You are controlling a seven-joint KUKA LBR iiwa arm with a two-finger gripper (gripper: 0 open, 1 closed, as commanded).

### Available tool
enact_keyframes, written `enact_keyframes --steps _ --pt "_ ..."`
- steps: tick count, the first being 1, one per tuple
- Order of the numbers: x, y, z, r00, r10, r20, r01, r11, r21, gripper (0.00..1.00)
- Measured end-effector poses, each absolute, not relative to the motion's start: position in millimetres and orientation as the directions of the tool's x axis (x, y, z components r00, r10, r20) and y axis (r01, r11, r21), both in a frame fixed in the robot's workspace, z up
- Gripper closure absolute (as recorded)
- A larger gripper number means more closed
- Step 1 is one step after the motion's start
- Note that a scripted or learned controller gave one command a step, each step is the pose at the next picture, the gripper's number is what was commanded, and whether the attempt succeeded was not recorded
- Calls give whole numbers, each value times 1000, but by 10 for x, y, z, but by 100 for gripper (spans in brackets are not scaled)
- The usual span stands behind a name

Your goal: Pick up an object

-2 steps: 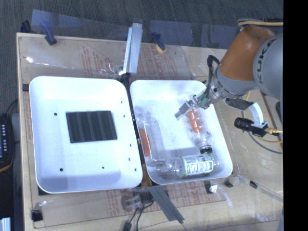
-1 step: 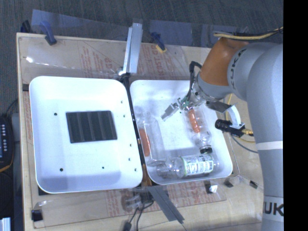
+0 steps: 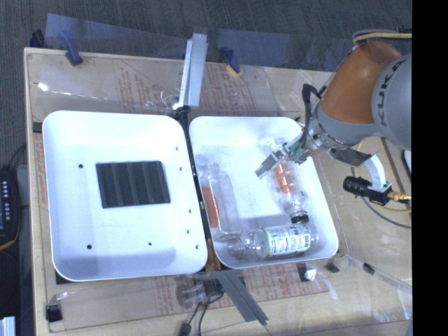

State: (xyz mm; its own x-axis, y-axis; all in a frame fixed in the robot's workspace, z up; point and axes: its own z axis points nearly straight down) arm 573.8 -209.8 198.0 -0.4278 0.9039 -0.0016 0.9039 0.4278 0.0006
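Note:
My gripper [image 3: 274, 158] hangs over the upper right part of the right bin [image 3: 238, 128], open, with nothing seen between its fingers. Just below it lies a clear bottle with an orange label [image 3: 287, 183] and a black cap, pointing toward the bin's front right. A second clear bottle with orange inside [image 3: 213, 200] lies along the bin's left wall. A third clear bottle with a green-and-white label [image 3: 278, 243] lies across the front of the bin. A dark ribbed rectangular pad [image 3: 133, 184] lies flat in the middle of the left bin [image 3: 70, 131].
A grey metal bar [image 3: 192, 68] stands at the back between the two bins. Blue clamps [image 3: 72, 54] hold clear sheeting at the bench's back edge. Another grey bar [image 3: 241, 299] lies at the front below the right bin.

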Motion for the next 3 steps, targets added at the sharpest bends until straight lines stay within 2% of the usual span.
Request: enact_keyframes --steps 1,2,3 --pt "5927 -2101 1556 -440 898 4 898 440 -5 0" --pt "5924 -2111 1832 -385 923 -1 923 385 -1 0" --pt "6252 -2104 1810 -418 909 0 909 418 -1 0"
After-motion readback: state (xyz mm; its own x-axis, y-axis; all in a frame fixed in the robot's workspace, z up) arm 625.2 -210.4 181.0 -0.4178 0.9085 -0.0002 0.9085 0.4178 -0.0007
